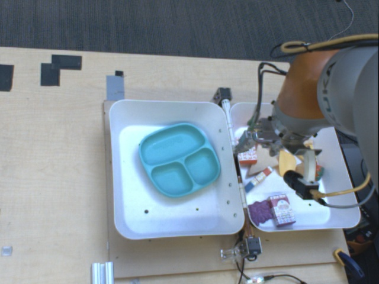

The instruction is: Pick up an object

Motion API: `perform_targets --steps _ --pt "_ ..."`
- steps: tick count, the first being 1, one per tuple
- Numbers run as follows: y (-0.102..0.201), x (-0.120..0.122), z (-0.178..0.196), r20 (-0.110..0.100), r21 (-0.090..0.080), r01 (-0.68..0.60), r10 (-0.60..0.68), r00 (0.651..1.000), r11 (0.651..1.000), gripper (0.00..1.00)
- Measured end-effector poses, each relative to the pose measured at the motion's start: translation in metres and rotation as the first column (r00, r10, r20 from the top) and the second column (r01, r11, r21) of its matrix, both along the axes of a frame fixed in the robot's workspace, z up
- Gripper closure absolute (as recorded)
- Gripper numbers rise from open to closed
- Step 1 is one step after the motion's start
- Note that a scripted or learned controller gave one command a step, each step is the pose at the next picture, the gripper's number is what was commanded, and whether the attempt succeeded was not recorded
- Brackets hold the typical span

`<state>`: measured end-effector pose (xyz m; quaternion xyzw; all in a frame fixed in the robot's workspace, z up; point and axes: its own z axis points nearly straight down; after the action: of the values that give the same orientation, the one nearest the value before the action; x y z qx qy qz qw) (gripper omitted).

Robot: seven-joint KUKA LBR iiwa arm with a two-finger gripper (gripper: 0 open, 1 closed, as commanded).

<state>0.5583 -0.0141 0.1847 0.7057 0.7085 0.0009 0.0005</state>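
The pale wooden worktop carries two shallow white bins set edge to edge, so anything lifted from one has only a short way to travel to the other. The grey arm with its orange band reaches in from the right and hangs over the right-hand white bin, which suggests a pick there.

The left-hand white bin holds a turquoise plastic plate with three compartments, lying flat and slightly turned, well apart from the clutter next door.

The claw sits low near the right bin's left wall, just above a small red-and-white carton; whether it is open, closed, or gripping anything cannot be told, because the wrist hides it.

The likely candidates all lie in the right bin: a yellow wedge-shaped piece, a purple crumpled lump touching a small maroon printed box, and a thin red, white and blue tube lying at a slant between them and the carton. The carton, nearest the claw, looks the probable target.
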Motion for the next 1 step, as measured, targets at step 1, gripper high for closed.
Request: perform_targets --steps 1 --pt "-0.0746 -0.0039 -0.0675 -0.003 -0.002 0.002 -0.002 1.000 1.000 0.00"
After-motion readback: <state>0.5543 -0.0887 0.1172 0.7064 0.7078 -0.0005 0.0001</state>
